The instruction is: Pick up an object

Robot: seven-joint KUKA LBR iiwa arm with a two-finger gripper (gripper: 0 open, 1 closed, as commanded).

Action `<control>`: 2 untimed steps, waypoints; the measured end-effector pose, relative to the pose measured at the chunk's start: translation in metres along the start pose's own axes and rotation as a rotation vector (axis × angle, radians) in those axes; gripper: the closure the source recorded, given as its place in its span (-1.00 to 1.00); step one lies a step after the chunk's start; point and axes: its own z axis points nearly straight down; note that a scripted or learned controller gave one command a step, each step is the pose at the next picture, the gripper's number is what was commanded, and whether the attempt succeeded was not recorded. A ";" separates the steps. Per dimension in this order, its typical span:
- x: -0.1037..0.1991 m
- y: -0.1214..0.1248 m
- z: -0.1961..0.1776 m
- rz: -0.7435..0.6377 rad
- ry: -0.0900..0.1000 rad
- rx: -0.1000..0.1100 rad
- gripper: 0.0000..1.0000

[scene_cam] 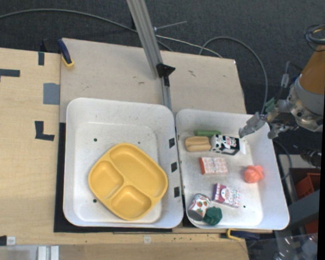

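Observation:
The right bin (pixel 272 211) holds several small items. Along its far side lie a tan bread roll (pixel 197 143), a green piece (pixel 207 133) and a black-and-white milk carton (pixel 226 144). In the middle are a pink box (pixel 213 166) and a salmon round fruit (pixel 252 174). Nearer the front are a purple carton (pixel 227 195), a red-and-white can (pixel 200 206) and a dark green piece (pixel 213 215). My gripper (pixel 263 128) hangs over the bin's far right corner, just right of the milk carton. It is open, with nothing between its fingers.
The left bin (pixel 74 149) holds a yellow divided plate (pixel 128 180). A slanted metal pole (pixel 148 39) rises behind the bins. Cables run across the dark floor at the back. A wooden tabletop (pixel 20 146) lies to the left.

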 end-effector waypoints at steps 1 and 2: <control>0.000 0.000 0.000 0.000 0.000 0.000 -1.00; 0.006 -0.003 0.045 0.001 0.000 0.005 -1.00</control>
